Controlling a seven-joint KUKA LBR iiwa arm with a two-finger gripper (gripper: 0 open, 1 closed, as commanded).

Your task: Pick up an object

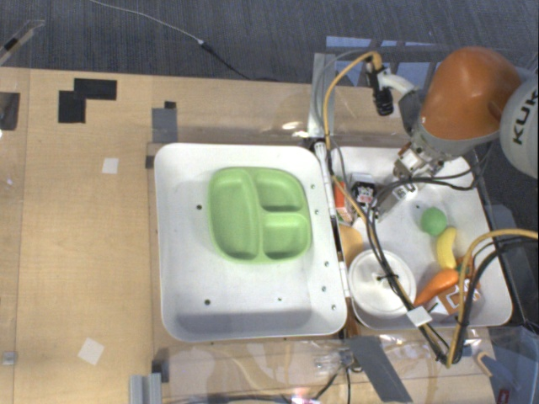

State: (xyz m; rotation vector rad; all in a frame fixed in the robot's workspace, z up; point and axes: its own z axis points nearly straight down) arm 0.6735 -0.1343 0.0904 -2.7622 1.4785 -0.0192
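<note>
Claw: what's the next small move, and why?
Probably lower and shift the claw toward the small green ball. The claw sits at the upper left of the right white bin with nothing visibly between its fingers, and the ball lies close beside it, apart from the yellow banana-shaped toy and orange carrot-shaped toy. Whether the claw is open is unclear.

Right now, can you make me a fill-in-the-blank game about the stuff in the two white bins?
1. The divided plate in the left bin is colored ____.
2. The banana lies between the green ball and the ____.
3. The white bowl sits in the ____ bin.

Missing words: green; carrot; right
</note>
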